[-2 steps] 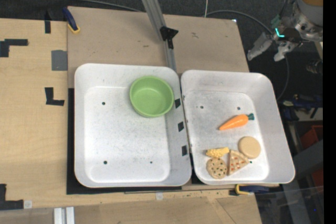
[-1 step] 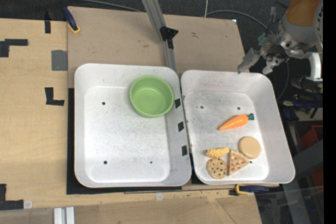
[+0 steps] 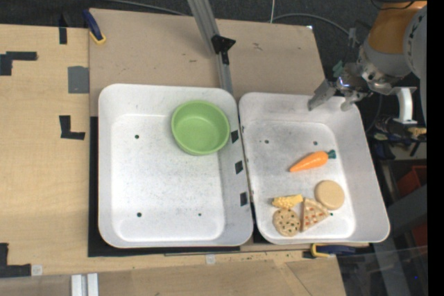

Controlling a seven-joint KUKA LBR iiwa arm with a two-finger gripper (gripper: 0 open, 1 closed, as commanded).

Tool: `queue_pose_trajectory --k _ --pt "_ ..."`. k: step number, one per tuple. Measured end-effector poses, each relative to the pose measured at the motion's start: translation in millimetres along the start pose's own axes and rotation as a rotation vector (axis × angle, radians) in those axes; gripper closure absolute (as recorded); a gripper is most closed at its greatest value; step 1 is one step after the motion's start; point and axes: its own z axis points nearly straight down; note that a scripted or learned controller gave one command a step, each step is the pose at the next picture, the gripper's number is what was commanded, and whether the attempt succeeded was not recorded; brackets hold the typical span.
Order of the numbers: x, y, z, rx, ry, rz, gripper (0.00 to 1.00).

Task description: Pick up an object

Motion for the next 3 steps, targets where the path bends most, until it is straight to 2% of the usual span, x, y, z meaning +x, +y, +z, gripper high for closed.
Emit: queue_pose_trajectory --k 1,2,3 --pt "2 1 44 -0.001 0.000 -0.002 0.00" --pt "2 3 31 -0.005 -0.002 -0.003 1.00" --pt "11 9 -26 -0.011 -0.001 -0.001 1.00"
